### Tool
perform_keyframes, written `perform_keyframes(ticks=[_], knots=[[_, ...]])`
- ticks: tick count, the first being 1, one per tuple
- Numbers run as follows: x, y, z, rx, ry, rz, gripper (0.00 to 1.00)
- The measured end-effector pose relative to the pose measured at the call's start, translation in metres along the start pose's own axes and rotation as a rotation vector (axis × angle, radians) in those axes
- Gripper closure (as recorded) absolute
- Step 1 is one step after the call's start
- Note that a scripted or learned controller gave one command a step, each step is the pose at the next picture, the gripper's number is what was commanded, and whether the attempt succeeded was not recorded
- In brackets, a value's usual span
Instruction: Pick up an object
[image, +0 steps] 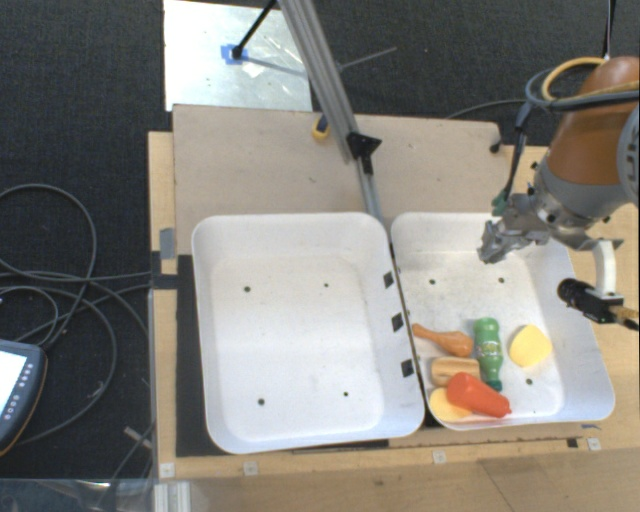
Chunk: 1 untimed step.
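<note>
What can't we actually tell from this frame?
- Gripper, camera view: small and blurred, so its state is unreadable.
- Pale item under the red pepper: mostly covered, identity unclear.
- Tan piece beside the green bottle: partly overlapped, shape uncertain.
- Arm: cut off by the right edge.

Grey robot claw (497, 243) above right bin's (590, 390) far end; green bottle (488, 352), yellow lemon (530, 346) near its front.
</note>
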<state>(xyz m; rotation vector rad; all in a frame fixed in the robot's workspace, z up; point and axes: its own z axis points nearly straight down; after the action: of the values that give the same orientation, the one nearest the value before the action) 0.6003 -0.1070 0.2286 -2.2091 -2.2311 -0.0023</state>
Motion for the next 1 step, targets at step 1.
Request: perform_keyframes(ticks=[1], knots=[[0.0614, 0.0016, 0.0066, -0.001, 0.001, -0.001, 1.0]])
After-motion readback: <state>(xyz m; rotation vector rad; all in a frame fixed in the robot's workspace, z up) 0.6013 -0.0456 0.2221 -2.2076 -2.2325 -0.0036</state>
